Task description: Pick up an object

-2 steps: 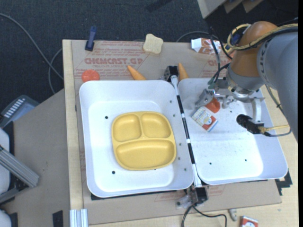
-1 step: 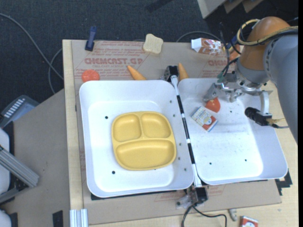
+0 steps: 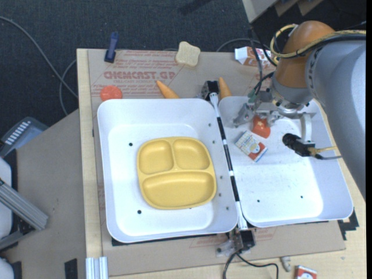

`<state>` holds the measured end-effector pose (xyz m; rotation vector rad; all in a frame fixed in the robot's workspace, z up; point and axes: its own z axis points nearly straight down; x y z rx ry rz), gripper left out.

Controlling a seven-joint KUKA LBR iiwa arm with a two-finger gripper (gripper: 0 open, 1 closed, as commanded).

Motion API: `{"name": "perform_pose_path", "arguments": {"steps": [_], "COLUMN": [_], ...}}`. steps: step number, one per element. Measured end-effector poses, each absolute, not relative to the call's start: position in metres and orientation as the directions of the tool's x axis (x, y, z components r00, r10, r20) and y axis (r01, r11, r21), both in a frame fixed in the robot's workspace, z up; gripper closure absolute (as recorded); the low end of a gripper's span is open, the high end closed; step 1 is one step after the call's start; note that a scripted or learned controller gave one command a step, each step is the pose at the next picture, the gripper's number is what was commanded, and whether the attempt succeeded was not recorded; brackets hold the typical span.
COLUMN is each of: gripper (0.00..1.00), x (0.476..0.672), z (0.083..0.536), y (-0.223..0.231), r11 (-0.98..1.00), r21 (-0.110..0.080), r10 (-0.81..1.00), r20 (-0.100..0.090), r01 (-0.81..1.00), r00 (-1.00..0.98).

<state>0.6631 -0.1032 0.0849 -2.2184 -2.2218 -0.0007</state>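
Yellow divided plate (image 3: 174,173) fills the left bin (image 3: 116,156); the gripper (image 3: 256,120) hangs over a small red object (image 3: 261,128) in the right bin (image 3: 290,208).
The fingers look spread, one either side of the red object at the bin's far end, with nothing clamped between them. The red piece is probably light, stiff plastic and smooth enough to slip, so a hold across its narrow middle seems safest. Just beside it, nearer the camera, a small printed carton (image 3: 251,146) lies flat and askew. It is likely light and crushable, and best taken gently across its short sides. The broad, shallow plate would offer only its rim.
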Motion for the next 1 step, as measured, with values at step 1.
{"name": "perform_pose_path", "arguments": {"steps": [1], "gripper": [1.00], "x": [0.6635], "z": [0.0953], "y": [-0.1036], "r11": [0.003], "r21": [0.000], "r10": [1.000], "r20": [0.000], "r01": [1.000], "r00": [-0.003]}}
